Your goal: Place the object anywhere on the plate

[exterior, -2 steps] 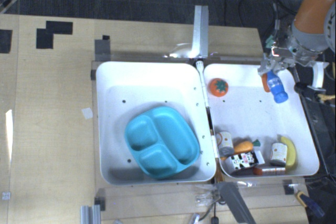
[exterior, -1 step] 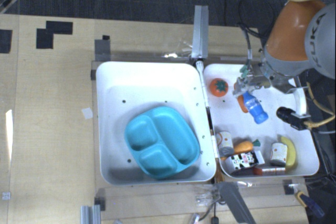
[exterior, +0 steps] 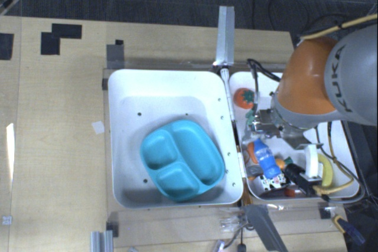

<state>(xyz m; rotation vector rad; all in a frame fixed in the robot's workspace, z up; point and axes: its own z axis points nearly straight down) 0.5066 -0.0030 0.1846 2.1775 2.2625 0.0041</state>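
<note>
two white bins sit side by side: the left bin (exterior: 121, 144) holds a blue divided plate (exterior: 182, 159), the right bin (exterior: 348, 144) a clutter of objects (exterior: 269, 165). the arm (exterior: 322, 82) hangs over that clutter; its grip state can't be told.

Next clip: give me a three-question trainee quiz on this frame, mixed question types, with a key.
1. True or false: the blue plate lies in the left bin.
2. How many compartments does the blue plate have? A) two B) three C) five
3. Fill in: the arm hangs over the ____ bin, where the toy tomato, the blue bottle and the banana lie.

Key:
1. True.
2. B, three.
3. right.
</note>
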